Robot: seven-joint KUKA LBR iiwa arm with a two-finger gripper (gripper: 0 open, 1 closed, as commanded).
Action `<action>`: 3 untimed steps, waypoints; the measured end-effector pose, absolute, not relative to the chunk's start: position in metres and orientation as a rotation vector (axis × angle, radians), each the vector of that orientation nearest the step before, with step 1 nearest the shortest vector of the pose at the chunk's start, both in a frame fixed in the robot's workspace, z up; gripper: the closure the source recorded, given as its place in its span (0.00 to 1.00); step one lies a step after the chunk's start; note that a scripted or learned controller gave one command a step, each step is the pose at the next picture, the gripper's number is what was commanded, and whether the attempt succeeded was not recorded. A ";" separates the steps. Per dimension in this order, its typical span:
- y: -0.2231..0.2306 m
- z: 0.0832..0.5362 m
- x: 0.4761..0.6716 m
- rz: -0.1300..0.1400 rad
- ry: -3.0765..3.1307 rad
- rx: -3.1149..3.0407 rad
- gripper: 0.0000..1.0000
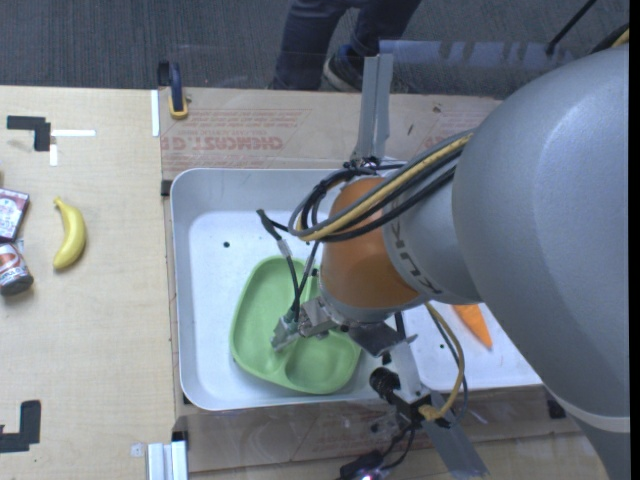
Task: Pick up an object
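A light green plate-like dish (270, 318) lies in the left white bin (200, 258), near its front. My gripper (297, 330) hangs low over the right part of the dish, under the orange band of the arm. The arm's bulk hides most of the gripper. An orange object (474, 324) pokes out from under the arm on the right, mostly covered.
On the wooden bench to the left lie a yellow banana (69, 233) and some small packets and a can (14, 268). Black cables (300, 218) loop off the wrist over the bin. A person's legs (330, 18) stand behind the bench.
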State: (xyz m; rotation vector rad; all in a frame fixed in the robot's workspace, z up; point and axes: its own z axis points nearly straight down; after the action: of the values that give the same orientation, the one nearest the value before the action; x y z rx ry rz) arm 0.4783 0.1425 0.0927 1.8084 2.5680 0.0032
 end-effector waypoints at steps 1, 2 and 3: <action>0.211 0.145 0.499 -0.004 2.249 2.195 0.00; 0.182 0.202 0.549 -0.005 2.213 2.230 0.00; 0.182 0.211 0.550 -0.011 2.214 2.228 1.00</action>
State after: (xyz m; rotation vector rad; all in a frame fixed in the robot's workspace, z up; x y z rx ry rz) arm 0.5497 0.1816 0.2107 2.2281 2.2140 -0.0107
